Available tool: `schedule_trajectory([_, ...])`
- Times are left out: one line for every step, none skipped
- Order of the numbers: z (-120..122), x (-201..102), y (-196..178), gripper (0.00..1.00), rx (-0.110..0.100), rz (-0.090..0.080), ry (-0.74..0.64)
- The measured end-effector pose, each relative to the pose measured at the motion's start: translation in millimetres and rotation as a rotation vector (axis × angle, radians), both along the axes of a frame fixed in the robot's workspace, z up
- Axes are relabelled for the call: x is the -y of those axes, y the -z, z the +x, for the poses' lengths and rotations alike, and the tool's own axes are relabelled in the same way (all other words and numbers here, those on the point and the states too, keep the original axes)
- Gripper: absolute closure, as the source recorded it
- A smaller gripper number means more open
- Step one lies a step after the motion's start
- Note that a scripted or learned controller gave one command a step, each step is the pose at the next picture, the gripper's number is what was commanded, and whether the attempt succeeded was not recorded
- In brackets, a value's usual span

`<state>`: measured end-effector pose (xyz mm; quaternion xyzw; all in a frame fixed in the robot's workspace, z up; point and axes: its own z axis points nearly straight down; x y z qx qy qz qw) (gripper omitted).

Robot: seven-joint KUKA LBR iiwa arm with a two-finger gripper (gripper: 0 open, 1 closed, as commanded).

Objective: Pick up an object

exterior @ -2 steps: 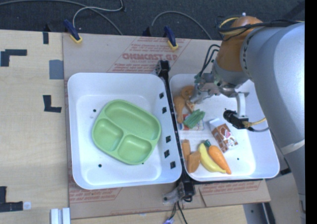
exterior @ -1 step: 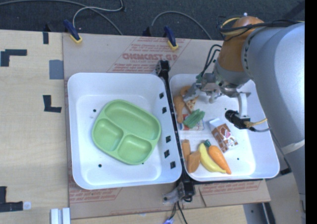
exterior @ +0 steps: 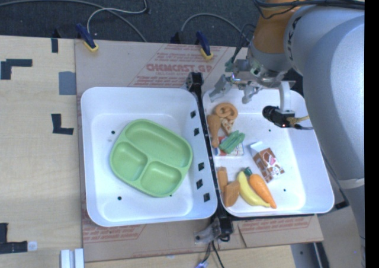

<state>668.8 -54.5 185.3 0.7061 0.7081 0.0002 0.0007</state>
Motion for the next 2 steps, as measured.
schedule_trajectory([-1, -1, 1, 0.0, -0.002, -0.001, 0.002])
schedule_trajectory([-19, -2, 1, 0.0, -0.002, -0.001, 0.002])
